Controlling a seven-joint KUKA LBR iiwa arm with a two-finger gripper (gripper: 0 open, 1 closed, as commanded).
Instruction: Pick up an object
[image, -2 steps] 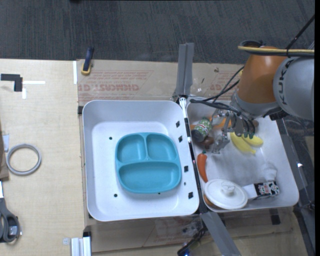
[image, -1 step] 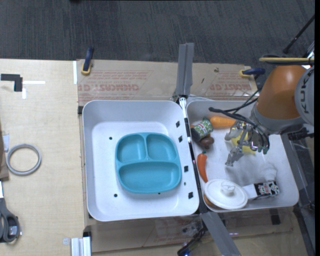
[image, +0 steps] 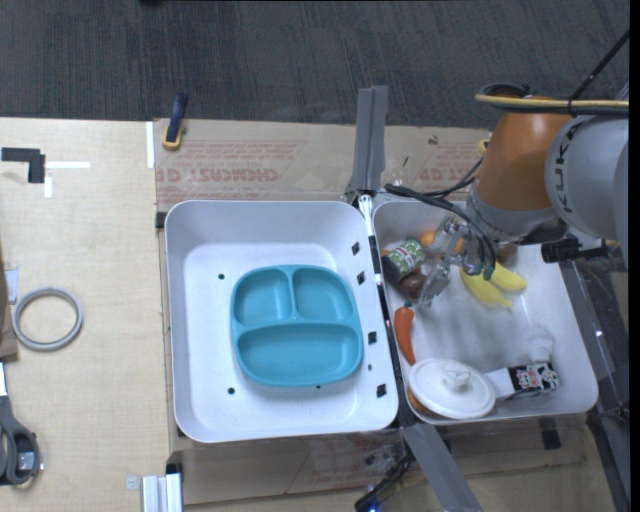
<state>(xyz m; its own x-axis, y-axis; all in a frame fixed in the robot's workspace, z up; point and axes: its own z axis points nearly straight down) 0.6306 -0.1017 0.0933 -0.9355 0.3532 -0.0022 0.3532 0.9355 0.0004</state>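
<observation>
1. Hand (image: 445, 275) is low in the right bin (image: 570, 395), at its upper-left part. Can't tell its state, and nothing is visibly held.
2. Nearest candidates: small can with a green label (image: 403, 257) just left of the hand, banana (image: 492, 284) just right of it.
3. Can: likely rigid and light, with a slick round wall. Grip across the body mid-height or it may roll out.
4. Banana: probably a plastic toy, light, curved, smooth. Take it across the thick middle, not the tips.
5. Carrot (image: 404, 333) lies by the left wall: thin, awkward clearance.
6. Left bin (image: 190, 330) carries a teal divided plate (image: 297, 326): flat and hard to pinch.
</observation>
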